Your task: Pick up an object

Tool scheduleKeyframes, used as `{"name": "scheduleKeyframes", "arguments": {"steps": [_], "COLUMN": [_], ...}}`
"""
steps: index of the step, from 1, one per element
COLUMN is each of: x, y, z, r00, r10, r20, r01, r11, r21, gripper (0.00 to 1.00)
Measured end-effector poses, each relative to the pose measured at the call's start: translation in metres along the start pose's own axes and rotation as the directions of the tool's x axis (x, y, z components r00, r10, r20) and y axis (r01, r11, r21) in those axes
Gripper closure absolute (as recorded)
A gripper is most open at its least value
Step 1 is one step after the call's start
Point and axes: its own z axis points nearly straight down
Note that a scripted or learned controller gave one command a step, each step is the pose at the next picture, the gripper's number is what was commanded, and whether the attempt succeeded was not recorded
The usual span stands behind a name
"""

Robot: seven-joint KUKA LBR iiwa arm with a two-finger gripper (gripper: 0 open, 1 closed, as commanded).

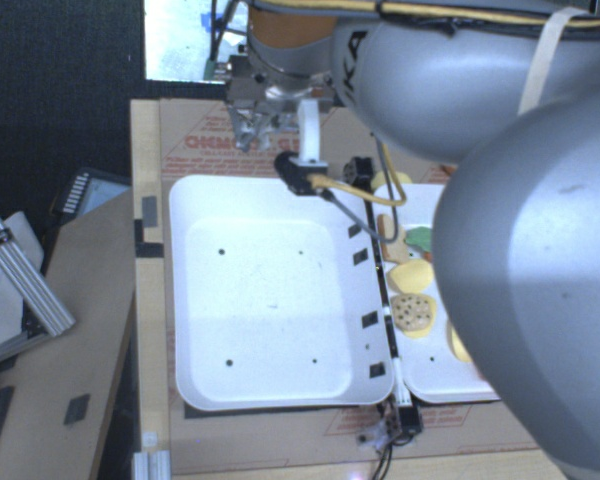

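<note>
Grey robot arm above two shallow white bins [270,298].
Red cardboard print unreadable; metal gripper [248,133], grip state unclear, sits well left of the speckled yellow cookie-shaped toy [413,314].

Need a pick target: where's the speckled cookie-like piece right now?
The speckled cookie piece lies in the right bin, close to the divider between the bins, just below a plain yellow piece and partly beside the grey arm.

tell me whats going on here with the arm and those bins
A grey robot arm reaches in over two white bins, meant to pick up an object. Its gripper is above the far edge of the left bin, over the cardboard, with nothing visibly between its fingers. The items, among them a yellow piece and a speckled cookie, lie in the right bin, partly hidden by the arm.
</note>
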Motion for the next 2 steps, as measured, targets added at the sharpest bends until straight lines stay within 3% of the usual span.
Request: {"name": "scheduleKeyframes", "arguments": {"steps": [1, 2], "x": [0.000, -0.073], "y": [0.000, 0.000], "z": [-0.168, -0.204], "r00": [1.000, 1.000], "r10": [0.000, 0.010], "r20": [-0.005, 0.002], "r01": [0.000, -0.010], "r11": [1.000, 1.000], "r21": [-0.017, -0.003], "gripper": [1.00, 1.00]}}
